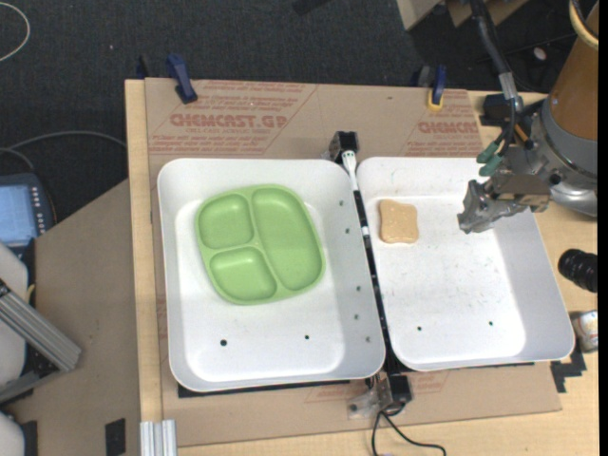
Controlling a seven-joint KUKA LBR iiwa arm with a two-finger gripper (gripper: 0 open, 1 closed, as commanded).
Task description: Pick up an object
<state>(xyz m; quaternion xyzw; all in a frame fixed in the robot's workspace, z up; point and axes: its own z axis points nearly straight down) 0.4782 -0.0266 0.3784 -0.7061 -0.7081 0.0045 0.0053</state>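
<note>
plate (258, 245) in left bin (180, 321) | bread (398, 222) in right bin (475, 321), upper left part | gripper (472, 218) right of bread, apart

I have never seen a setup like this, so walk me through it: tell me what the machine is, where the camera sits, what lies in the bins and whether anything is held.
One camera looks down at a slant on a bench with two shallow white bins. The left bin holds a green divided plate. The right bin holds a small tan toast-like piece. The machine is a robot arm reaching in from the right. Its end effector, the grasping part, hangs over the right bin, right of the tan piece and apart from it. Nothing appears held.
</note>
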